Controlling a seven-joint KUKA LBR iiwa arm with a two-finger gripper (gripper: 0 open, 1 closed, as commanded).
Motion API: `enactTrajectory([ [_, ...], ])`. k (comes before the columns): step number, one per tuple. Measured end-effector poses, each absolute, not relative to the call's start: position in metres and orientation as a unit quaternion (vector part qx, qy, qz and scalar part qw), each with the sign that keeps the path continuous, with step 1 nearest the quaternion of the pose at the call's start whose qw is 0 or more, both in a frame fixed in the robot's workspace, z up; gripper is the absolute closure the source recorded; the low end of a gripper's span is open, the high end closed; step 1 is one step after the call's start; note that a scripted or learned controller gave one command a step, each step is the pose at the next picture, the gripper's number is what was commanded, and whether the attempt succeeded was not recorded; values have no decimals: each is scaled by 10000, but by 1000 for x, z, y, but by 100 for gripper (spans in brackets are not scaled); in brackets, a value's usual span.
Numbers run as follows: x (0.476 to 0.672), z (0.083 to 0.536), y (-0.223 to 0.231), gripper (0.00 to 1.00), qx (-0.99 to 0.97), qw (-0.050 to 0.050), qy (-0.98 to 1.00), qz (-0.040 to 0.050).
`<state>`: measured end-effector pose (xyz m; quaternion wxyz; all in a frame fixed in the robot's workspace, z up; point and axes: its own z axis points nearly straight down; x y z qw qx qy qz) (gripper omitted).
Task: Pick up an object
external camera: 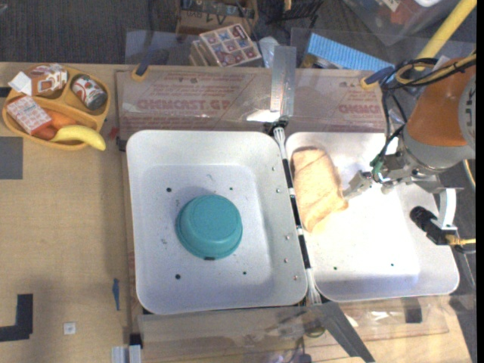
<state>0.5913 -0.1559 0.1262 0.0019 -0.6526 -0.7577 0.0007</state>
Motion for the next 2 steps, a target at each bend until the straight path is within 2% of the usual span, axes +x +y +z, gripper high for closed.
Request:
enactTrajectory([
  [1, 606, 91, -105, 0, -5600, -12, -8285, -7],
  [2, 607, 101, -106, 100, -5608, -13, -8279, -20],
])
